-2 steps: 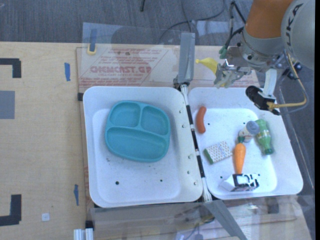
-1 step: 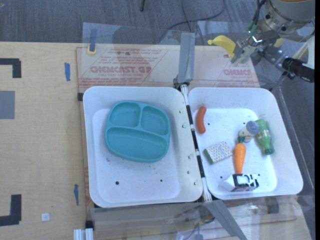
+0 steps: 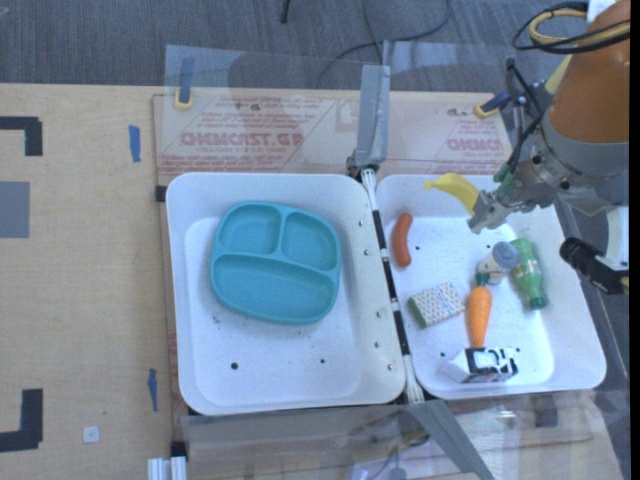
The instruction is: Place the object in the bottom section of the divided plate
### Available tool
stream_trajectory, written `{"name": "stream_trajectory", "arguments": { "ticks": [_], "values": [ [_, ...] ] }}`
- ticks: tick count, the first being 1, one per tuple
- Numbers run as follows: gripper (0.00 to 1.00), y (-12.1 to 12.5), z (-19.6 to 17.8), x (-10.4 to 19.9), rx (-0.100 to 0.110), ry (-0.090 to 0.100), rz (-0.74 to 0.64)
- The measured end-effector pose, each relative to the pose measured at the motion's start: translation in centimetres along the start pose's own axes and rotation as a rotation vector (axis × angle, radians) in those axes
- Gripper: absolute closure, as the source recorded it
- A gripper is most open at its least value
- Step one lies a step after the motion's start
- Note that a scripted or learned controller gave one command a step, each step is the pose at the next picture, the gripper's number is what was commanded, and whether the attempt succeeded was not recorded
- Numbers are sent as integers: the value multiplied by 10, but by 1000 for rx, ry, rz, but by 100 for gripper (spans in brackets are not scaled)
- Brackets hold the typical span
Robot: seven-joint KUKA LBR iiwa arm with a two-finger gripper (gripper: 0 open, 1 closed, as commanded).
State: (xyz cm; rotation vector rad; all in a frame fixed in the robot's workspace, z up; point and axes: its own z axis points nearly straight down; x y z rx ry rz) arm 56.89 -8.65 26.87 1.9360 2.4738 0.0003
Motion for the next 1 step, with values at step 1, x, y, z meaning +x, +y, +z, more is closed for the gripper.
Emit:
{"name": "stream_trajectory", "arguments": {
  "ticks": [1],
  "values": [
    [100, -2, -4, 81, 2, 1, -50]
  ]
}}
